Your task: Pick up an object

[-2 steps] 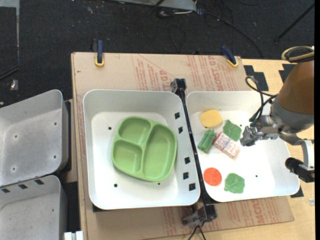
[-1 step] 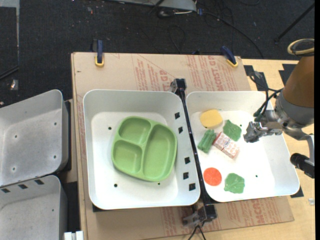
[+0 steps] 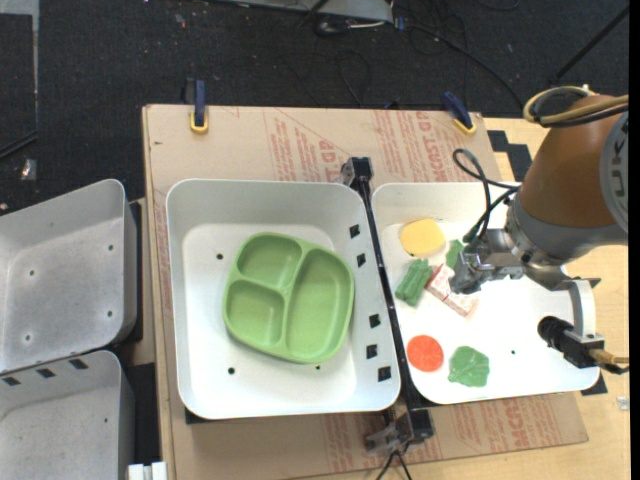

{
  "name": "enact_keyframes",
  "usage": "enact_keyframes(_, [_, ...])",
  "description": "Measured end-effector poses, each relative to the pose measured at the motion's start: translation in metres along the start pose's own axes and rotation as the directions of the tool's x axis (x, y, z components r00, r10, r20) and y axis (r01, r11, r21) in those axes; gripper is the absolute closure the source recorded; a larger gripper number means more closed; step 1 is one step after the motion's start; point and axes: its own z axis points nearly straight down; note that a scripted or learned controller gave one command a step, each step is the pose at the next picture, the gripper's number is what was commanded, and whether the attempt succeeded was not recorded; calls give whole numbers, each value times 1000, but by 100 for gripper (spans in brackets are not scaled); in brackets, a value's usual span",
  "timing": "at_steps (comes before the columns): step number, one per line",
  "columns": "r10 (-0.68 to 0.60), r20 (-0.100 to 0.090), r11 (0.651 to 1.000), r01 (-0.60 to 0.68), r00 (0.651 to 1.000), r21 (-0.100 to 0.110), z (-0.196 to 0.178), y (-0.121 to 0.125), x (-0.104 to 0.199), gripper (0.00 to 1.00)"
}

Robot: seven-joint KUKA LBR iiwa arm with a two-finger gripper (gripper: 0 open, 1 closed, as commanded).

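Note:
The right bin (image 3: 520, 363) holds several small items: a yellow round piece (image 3: 421, 235), a green block (image 3: 412, 281), a red-and-white packet (image 3: 446, 290), a red disc (image 3: 425, 352) and a green leafy piece (image 3: 468, 366). My gripper (image 3: 467, 273) hangs low over the bin's middle, right beside the packet's right end and a small green piece (image 3: 455, 255). The grey and orange arm covers the bin's right part. I see nothing clearly held between the fingers.
The left bin (image 3: 200, 368) holds a green divided plate (image 3: 289, 296). A black divider (image 3: 375, 268) runs between the bins. Clamps sit at the bench's back edge (image 3: 199, 118). A black fitting (image 3: 560, 336) sticks out at the right bin's lower right.

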Motion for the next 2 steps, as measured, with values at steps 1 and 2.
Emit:
enact_keyframes(1, [1,1,1000,-1,1000,1,3,-10,47,100])
enact_keyframes(2, [-1,1,1000,1,1000,-2,-9,-21,101,100])
